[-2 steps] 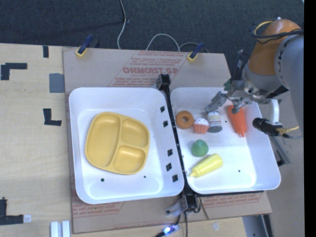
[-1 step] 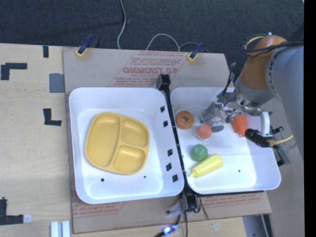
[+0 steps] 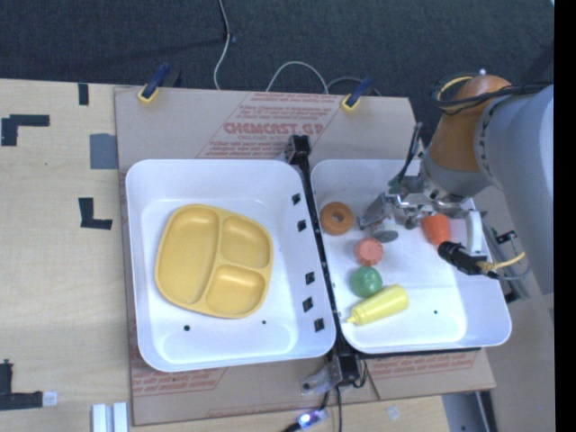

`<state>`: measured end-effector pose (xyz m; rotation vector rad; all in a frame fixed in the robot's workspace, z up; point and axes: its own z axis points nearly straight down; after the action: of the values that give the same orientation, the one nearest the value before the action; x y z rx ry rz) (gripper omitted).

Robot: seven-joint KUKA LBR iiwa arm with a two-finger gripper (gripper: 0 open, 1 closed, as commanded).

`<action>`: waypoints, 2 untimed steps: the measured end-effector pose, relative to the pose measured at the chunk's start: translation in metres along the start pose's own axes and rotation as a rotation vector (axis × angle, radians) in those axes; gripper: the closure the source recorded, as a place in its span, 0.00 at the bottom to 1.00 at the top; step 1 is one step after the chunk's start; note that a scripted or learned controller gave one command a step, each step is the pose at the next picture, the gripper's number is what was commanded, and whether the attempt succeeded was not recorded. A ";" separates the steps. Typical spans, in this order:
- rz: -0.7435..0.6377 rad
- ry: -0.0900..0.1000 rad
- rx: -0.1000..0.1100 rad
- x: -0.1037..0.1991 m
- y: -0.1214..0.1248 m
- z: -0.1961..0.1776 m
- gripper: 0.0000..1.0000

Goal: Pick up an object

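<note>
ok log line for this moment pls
claw: over right bin, beside pink ball, nothing seen held | donut, green ball, yellow bottle: lying in bin | yellow tray: left bin

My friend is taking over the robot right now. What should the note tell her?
Hand: low in the right bin, near the top; nothing seen between its fingers.
Right bin: brown ring, pink ball, green ball, yellow bottle, and an orange piece beside the wrist.
Left bin: yellow divided plate.
Done: nothing lifted yet.
Left: grab one toy and lift it. The pink ball and ring look closest.
</note>
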<state>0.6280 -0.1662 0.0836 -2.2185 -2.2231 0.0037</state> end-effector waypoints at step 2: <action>0.000 0.001 -0.004 0.005 0.000 -0.055 1.00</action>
<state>0.6281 -0.1609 0.1389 -2.2205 -2.2246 -0.0018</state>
